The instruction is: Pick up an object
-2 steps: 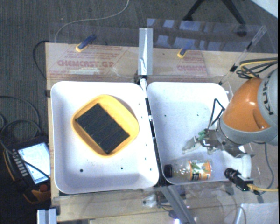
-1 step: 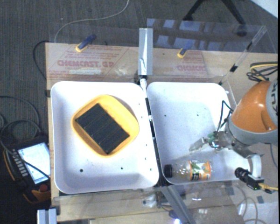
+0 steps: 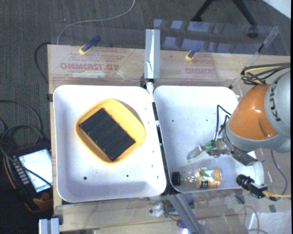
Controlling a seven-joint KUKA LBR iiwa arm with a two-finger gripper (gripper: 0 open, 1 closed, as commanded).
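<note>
White bins point(image 3: 68, 179): left, yellow dish point(image 3: 85, 118) bearing a black gridded slab point(image 3: 107, 134); right, clear bottle point(image 3: 199, 178) with orange-green label, black cap.

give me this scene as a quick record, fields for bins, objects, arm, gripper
left bin: holds a yellow dish with a dark ridged square on top
right bin: holds a bottle lying on its side at the near edge, dark cap toward the left bin
arm: reaches in from the right, orange band over the right bin
gripper: low over the right bin, just above the bottle in the image; contact unclear
held object: none visible between the fingers
task state: nothing picked up yet
</note>
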